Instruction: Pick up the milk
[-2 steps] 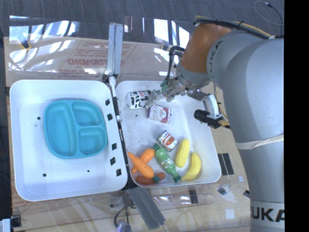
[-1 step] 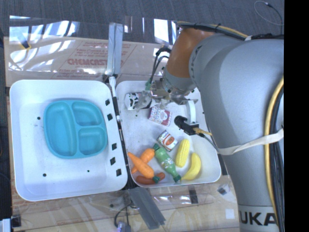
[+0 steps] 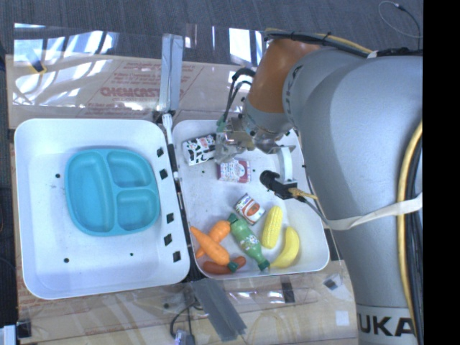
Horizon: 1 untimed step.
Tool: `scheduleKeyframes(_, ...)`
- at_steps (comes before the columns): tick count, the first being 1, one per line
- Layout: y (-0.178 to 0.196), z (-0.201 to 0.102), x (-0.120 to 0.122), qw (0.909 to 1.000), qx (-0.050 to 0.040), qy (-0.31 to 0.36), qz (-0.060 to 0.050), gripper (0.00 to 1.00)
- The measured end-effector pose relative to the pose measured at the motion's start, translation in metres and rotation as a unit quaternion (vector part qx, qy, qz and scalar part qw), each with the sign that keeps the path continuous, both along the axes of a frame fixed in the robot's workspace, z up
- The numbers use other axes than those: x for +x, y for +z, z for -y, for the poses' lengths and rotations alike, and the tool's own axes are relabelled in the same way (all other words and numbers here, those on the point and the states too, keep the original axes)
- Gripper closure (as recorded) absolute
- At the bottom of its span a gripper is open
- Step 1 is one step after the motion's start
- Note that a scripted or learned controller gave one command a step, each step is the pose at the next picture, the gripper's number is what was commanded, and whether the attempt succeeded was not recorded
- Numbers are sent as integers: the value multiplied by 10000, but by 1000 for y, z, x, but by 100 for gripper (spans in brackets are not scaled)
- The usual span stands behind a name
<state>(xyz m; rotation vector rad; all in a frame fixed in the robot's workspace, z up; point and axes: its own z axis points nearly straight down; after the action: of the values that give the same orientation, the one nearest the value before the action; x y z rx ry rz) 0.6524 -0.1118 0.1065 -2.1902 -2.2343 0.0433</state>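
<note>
The milk is a small white carton with black cow patches. It lies on its side at the far left of the right bin, close to the divider. My gripper hangs just to the right of the carton's end, low over the bin floor, and nothing shows in its grasp. The grey arm with its orange band comes in from the right and hides the bin's far right corner.
A pink packet lies right under the gripper. Nearer the front are a small can, corn, a banana, a green bottle, carrots and a red sausage. The left bin holds a blue divided tray.
</note>
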Motion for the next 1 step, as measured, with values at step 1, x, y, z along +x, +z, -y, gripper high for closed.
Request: scheduleKeyframes(1,0,7,-3,10000,-47,-25,-35,0)
